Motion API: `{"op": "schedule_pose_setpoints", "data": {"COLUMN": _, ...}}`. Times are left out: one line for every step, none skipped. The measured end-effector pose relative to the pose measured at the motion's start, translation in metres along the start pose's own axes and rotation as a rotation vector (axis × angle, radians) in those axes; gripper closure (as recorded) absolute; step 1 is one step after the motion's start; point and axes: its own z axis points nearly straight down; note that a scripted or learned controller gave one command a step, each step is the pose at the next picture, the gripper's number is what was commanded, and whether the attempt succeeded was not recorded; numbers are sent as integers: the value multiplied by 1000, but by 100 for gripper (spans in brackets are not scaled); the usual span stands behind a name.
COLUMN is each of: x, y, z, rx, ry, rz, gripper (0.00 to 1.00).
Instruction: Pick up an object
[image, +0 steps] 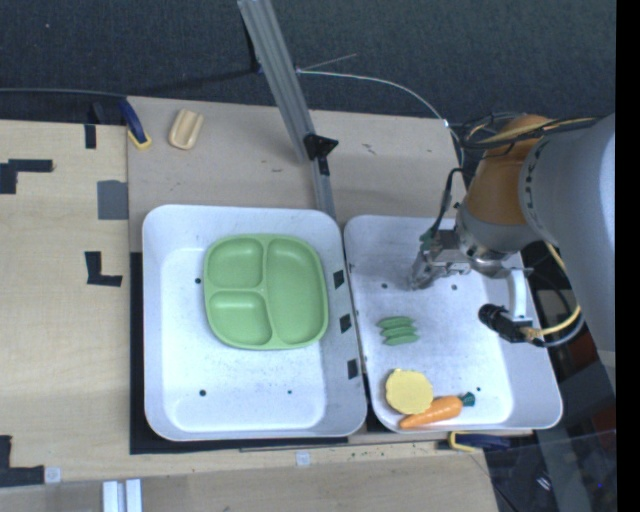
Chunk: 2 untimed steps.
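1. Camera view looks down at a slant on a wooden surface (70, 300) that carries two shallow white bins side by side, the left bin (165, 400) and the right bin (530, 395), so loose items stay corralled within reach of the arm.
2. Lying flat in the left bin is a green divided plate (266, 290), well apart from the arm's working side.
3. The right bin holds the candidates for picking: a green pea pod (398, 330) near its middle, and at the near edge a yellow round slice (408, 390) touching an orange carrot (434, 410).
4. The end effector (428, 268) hangs low over the far part of the right bin, above bare floor, apart from the pea pod, which lies just toward the near side.
5. Whether its fingers are spread or pressed together I cannot tell; they are small and dark against the bin, and nothing visible sits between them.
6. My judgement: the pick is not yet made, and the pea pod is the nearest target, needing a short move toward the near edge.
7. A tan block (185, 128) lies outside the bins on the far surface.
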Motion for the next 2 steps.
{"op": "schedule_pose_setpoints", "data": {"x": 7, "y": -5, "z": -47, "rx": -6, "ry": 0, "rz": 2, "gripper": 100}}
{"op": "schedule_pose_setpoints", "data": {"x": -1, "y": -3, "z": -95, "rx": -6, "ry": -1, "rz": 2, "gripper": 100}}
